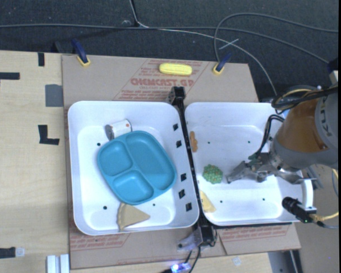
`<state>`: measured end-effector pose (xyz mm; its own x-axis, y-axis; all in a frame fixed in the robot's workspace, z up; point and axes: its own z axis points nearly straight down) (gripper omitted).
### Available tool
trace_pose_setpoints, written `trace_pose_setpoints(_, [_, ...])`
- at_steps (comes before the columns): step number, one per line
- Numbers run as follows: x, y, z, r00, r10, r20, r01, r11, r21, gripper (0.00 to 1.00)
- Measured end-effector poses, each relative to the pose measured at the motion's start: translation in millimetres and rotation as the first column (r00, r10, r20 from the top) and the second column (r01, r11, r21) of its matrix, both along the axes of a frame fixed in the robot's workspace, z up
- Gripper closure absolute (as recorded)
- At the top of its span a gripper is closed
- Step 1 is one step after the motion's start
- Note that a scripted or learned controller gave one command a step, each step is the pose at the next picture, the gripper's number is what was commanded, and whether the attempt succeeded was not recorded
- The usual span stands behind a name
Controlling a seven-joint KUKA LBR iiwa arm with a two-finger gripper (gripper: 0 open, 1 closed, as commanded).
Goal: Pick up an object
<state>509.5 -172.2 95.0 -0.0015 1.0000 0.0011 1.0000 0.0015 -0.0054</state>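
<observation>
Inspector A: The gripper [234,177] hangs in the right white bin [238,214]; jaw state cannot be told. A knobbly green broccoli piece [212,174] lies just beside the tips.

Inspector B: Beyond that, a smooth blue sectioned plate [137,165] sits in the left bin [79,169], on brown cardboard [102,78].

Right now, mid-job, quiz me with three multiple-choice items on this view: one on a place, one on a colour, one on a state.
1. Where does the green broccoli-like piece lie?
A. left bin
B. right bin
C. on the cardboard

2. What colour is the divided plate?
A. blue
B. red
C. yellow

3. How does the end effector stand to the green piece?
A. lifting it above the bin
B. low in the right bin, tip just beside it
C. over the left bin

Key: 1 B, it sits near the right bin's left wall. 2 A, the plate is plainly blue. 3 B, the tip is alongside the piece, which lies on the bin floor.
</observation>
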Motion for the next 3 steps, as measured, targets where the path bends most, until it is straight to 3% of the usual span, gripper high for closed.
trace_pose_setpoints(1, [0.3, 0.0, 12.6, 1.0, 0.0, 0.002, 0.0, 1.0, 0.0, 1.0])
trace_pose_setpoints(3, [-7.2, -4.3, 108.5, 1.0, 0.0, 0.009, 0.0, 1.0, -0.002, 1.0])
